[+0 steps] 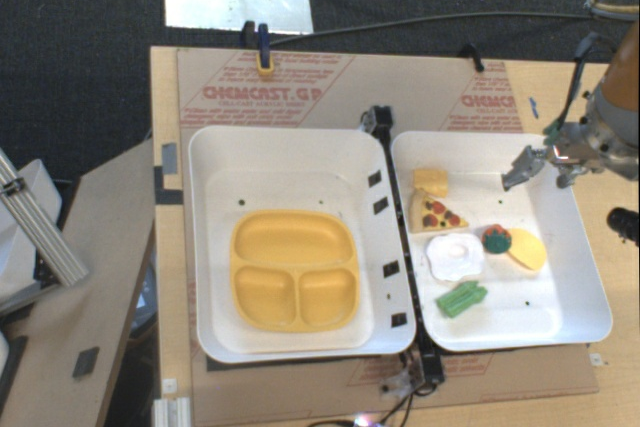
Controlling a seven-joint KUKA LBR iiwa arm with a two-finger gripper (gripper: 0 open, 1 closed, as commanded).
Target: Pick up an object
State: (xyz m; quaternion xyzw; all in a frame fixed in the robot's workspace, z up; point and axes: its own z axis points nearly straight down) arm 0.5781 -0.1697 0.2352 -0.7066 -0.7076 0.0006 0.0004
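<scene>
Two shallow white bins are set side by side on the bench (170,215). The left bin (215,155) holds a yellow divided plate (295,269). In the right bin (580,305) a small group of toy foods is gathered towards its left half: a yellow cheese block (431,181) farthest back, a pizza slice (436,214) just in front of it, a white round piece (455,257), a red-and-green fruit (497,239) touching a yellow piece (528,251), and nearest, a green vegetable (461,298). The vegetable's long axis is laid slantwise (left end nearer, right end farther). The tool (540,167) is seen above the far right part of the right bin, its fingers spread apart, with nothing held between them.
</scene>
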